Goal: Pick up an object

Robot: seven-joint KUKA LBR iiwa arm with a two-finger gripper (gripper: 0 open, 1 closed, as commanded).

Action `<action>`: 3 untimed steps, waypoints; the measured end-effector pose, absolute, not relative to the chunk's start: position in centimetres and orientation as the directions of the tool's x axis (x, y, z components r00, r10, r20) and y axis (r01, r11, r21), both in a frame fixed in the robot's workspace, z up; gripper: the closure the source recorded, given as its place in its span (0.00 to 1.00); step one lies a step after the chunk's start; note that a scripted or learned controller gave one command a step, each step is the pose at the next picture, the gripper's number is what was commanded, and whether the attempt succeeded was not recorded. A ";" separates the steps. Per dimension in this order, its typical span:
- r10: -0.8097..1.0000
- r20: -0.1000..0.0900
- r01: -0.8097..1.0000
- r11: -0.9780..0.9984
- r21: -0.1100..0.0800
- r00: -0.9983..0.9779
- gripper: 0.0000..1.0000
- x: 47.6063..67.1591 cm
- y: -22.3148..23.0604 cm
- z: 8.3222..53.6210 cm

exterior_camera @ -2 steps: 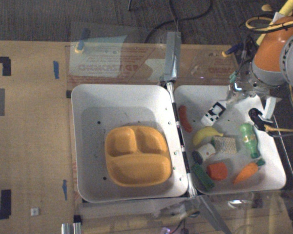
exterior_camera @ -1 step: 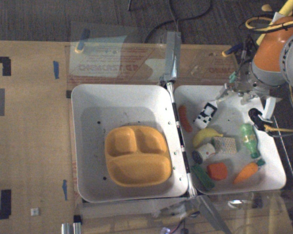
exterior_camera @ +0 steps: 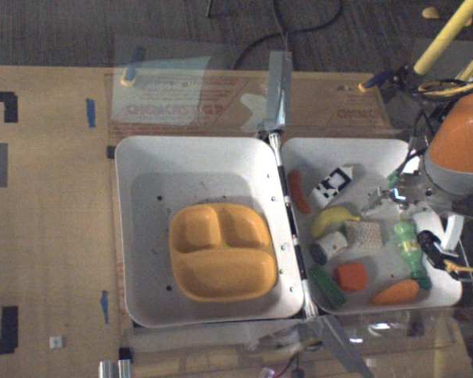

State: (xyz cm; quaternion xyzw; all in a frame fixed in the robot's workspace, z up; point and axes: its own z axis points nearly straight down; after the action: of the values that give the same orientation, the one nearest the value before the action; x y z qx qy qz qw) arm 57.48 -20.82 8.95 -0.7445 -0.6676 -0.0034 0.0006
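Roughly nine small objects are crowding the right bin (exterior_camera: 363, 160), so any grab is landing near something. The banana (exterior_camera: 335, 217) is lying mid-bin. The gripper (exterior_camera: 396, 192) is hovering right of the banana with nothing seen in it; apart or together, cannot tell. The green bottle (exterior_camera: 408, 246) is lying right of the banana, closest to the gripper and the likely target. The orange tray (exterior_camera: 221, 250) is sitting well left of the banana.

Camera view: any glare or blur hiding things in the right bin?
Camera view: glare washes the clear sheet above the left bin; the right bin is evenly lit, its contents soft but distinguishable; the arm looks blurred.
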 end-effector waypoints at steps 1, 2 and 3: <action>1.000 0.003 1.000 0.029 0.010 -0.029 0.00 54.9 -21.1 8.9; 1.000 -0.001 1.000 0.025 0.015 -0.025 1.00 55.0 -21.5 9.9; 0.993 -0.004 0.993 0.119 0.007 -0.119 1.00 55.4 -21.7 8.8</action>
State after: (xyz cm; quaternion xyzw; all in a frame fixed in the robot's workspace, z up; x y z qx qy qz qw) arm 55.43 -21.66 8.85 -0.6637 -0.7480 -0.0014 -0.0036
